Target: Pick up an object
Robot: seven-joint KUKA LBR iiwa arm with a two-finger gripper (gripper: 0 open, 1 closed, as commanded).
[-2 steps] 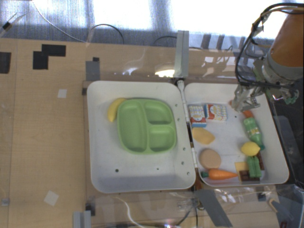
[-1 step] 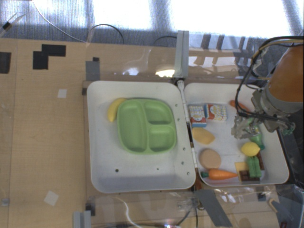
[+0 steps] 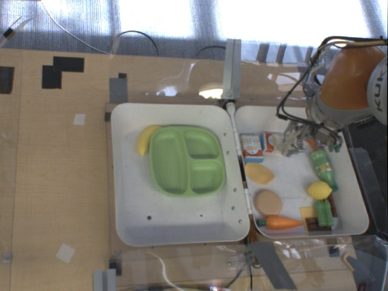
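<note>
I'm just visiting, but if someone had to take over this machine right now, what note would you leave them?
Gripper: low over the right bin's top end; nothing seen held.
Right bin: cartons, green bottle, lemon, potato, egg-like brown piece, carrot, small blocks.
Left bin: green tray, banana beside it.
Done: nothing lifted. Left: pick one object.

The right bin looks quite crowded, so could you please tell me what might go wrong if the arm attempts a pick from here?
1. The end effector sits low among close neighbours, the small carton and the green bottle; it may nudge one aside rather than grasp cleanly.
2. The lemon is round and touches the bottle, so it could roll or slip.
3. The carrot lies against the right bin wall, leaving little room.
</note>
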